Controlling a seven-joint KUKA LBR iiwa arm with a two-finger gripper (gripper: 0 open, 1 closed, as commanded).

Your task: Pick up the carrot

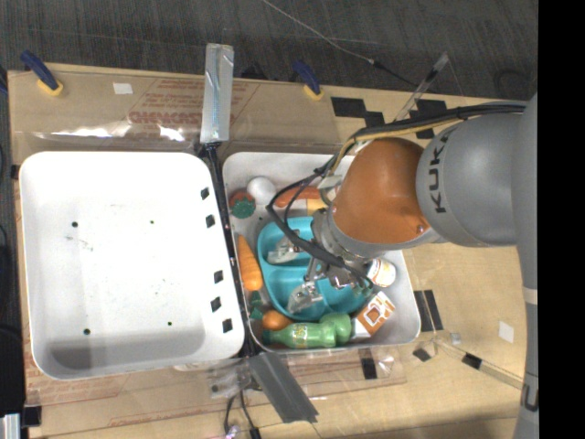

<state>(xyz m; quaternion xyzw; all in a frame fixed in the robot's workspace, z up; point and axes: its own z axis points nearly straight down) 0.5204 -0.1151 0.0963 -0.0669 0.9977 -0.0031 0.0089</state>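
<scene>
The carrot (249, 263) is a slim orange stick lying lengthwise against the left wall of the right bin (409, 323), beside a teal bowl (277, 243). My gripper (313, 288) hangs under the orange wrist band, low over the teal bowl in the middle of that bin. It is to the right of the carrot, and I see no carrot in it. The wrist hides much of the bin's centre.
The right bin also holds a green bottle (311, 334) at the front, a small orange piece (274, 319), a white ball (261, 188), a green-and-red item (241, 206), an orange-and-white box (376, 313) and a white labelled container (383, 273). The left bin (110, 263) lies beside it.
</scene>
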